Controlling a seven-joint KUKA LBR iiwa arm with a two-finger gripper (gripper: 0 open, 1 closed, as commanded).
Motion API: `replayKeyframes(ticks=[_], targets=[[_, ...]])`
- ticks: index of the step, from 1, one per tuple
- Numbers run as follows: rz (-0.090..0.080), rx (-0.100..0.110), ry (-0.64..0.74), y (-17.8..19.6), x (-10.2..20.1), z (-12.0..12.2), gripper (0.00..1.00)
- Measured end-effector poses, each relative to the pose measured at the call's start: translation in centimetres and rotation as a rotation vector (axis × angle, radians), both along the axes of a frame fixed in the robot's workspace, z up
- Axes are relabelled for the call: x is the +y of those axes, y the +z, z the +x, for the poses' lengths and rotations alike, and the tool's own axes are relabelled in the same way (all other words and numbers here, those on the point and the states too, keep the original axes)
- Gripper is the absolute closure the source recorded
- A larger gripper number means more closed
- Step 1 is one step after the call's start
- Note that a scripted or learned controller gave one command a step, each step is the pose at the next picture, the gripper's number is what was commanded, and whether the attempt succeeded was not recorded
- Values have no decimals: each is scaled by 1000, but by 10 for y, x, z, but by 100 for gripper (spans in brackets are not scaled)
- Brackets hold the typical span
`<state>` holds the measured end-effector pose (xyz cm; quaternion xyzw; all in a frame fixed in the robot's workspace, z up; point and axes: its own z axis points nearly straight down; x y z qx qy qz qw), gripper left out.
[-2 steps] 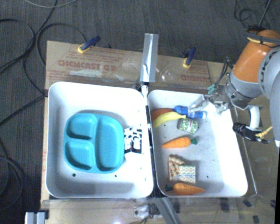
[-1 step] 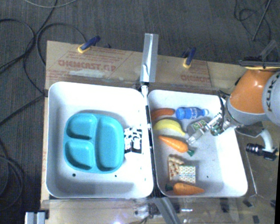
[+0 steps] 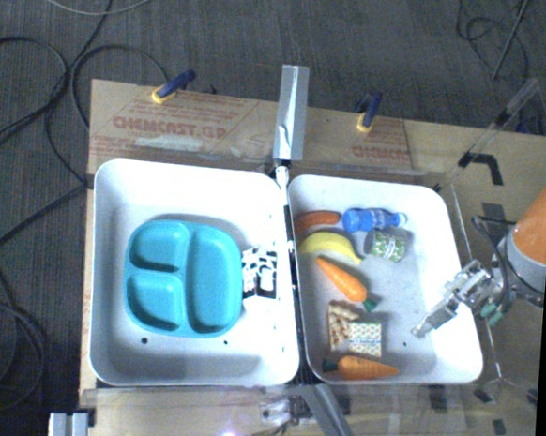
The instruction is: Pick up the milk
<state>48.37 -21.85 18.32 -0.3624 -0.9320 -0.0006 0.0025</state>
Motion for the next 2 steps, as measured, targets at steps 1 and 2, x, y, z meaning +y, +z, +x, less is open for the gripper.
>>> replayKeyframes(ticks=[1,2], targets=[[-6,-9,149,-94,41,2,0],[-1,-15,150,-86,43,5,100]])
